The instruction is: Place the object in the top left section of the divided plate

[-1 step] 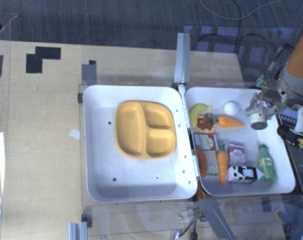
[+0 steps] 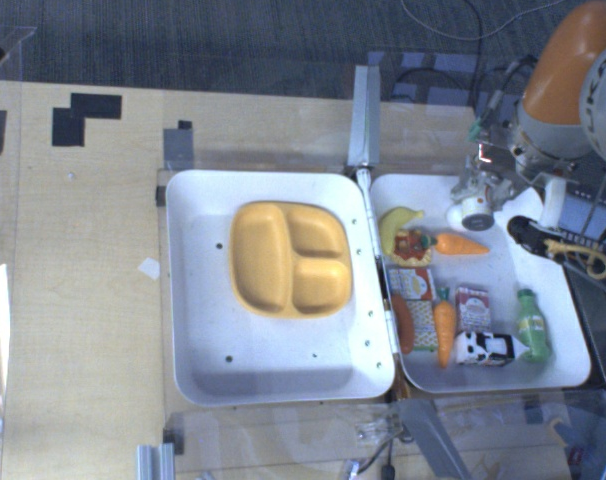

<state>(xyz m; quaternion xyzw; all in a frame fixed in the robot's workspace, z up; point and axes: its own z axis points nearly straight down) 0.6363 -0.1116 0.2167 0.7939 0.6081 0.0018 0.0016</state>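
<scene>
Two white bins sit side by side on the bench. The left bin (image 2: 198, 368) holds a yellow divided plate (image 2: 289, 259), which lies flat near the bin's middle with its three sections bare. The right bin (image 2: 568, 363) holds a crowd of toy food.

Above the right bin's far corner hangs the arm (image 2: 573, 63), grey with its orange band, and the gripper (image 2: 480, 200) sits low over the bin's upper edge. How it is set cannot be told from this angle, and nothing shows held in it.

The task does not name which object to move, so the pick is a guess. Nearest the gripper is an orange carrot (image 2: 461, 245) lying on its side, pointing right, just beside a yellow banana (image 2: 398, 224) and a small red and green piece (image 2: 413, 245) that touches both.

Lower down lie a second carrot (image 2: 443, 331), upright in the view, a sausage-like red piece (image 2: 404, 326), a flat printed packet (image 2: 413, 285), a small red carton (image 2: 471, 308), a green bottle (image 2: 531, 324) and a black and white cow (image 2: 484, 348).

The near carrot looks like light, hard, smooth plastic, so it may slip or roll. A grip across its thick middle, away from the taper, seems safest; its neighbours press close on the left, leaving more room at the right.
</scene>
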